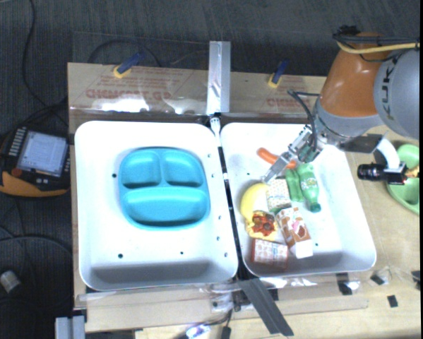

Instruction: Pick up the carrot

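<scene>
I judge the carrot [274, 159] light, stiff, smooth — best pinched mid-length; the gripper [290, 158] sits on it, hold state indeterminable.

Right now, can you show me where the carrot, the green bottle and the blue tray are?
carrot [267, 155]: camera view, on its orange left end.
green bottle [308, 185]: camera view, on the middle of its body.
blue tray [162, 202]: camera view, on its wide lower compartment.
</scene>
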Motion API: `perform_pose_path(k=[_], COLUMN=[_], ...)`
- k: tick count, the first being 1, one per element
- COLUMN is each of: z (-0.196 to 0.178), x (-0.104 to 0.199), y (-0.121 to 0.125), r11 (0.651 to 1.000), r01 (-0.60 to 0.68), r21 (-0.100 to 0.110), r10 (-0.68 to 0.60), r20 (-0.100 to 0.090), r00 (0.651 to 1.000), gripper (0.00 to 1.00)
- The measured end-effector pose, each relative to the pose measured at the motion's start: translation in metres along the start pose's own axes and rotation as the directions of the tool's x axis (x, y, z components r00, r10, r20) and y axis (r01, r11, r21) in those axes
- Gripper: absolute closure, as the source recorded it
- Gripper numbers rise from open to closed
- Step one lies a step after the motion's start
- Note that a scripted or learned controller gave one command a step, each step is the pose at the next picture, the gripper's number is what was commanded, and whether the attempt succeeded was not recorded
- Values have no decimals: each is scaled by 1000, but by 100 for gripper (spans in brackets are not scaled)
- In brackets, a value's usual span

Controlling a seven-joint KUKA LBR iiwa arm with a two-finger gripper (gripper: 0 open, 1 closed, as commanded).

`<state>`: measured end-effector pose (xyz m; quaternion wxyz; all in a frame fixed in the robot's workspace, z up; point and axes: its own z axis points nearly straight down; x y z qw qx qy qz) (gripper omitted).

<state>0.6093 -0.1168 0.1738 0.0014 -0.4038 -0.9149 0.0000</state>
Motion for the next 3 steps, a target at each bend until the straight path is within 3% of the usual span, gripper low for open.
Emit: perform_pose_path(k=[1, 2, 3], z=[-117, -17, -84], x=[-21, 23, -46], y=[-17, -6, 3], r11=[1000, 994, 981], r01=[6, 112, 195], r21=[-1, 0, 1], r10=[-6, -112, -195], r20=[4, 2, 4], r00=[1000, 994, 981], gripper=[0, 0, 0])
